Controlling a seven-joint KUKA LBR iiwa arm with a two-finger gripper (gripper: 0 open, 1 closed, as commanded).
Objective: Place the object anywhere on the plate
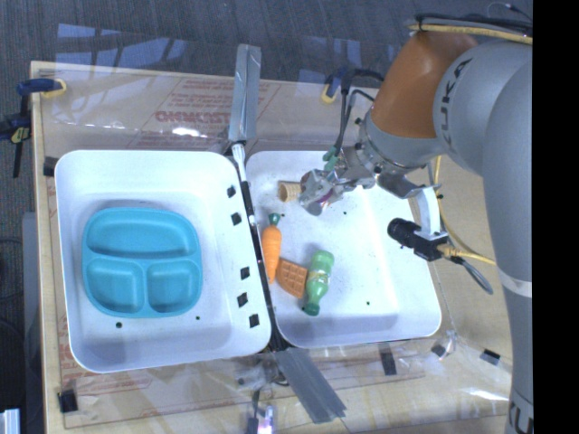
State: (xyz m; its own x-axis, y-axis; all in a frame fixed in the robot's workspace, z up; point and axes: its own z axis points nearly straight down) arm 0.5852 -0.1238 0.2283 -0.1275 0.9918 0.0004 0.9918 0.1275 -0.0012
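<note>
A blue plate [140, 260] with three compartments lies in the left bin [72, 333]. In the right bin [398, 306] lie an orange carrot [270, 250], a tan waffle piece [290, 277], a green bottle [317, 281] and a small tan cone [289, 190]. My gripper [317, 195] hangs over the upper middle of the right bin, just right of the cone and above the carrot. Nothing shows between its fingers.
A metal divider bar [242, 98] runs up from the seam between the two bins. Black clips [244, 274] line the left bin's inner wall. A black cable fitting [416, 236] hangs from the arm over the right bin's right side.
</note>
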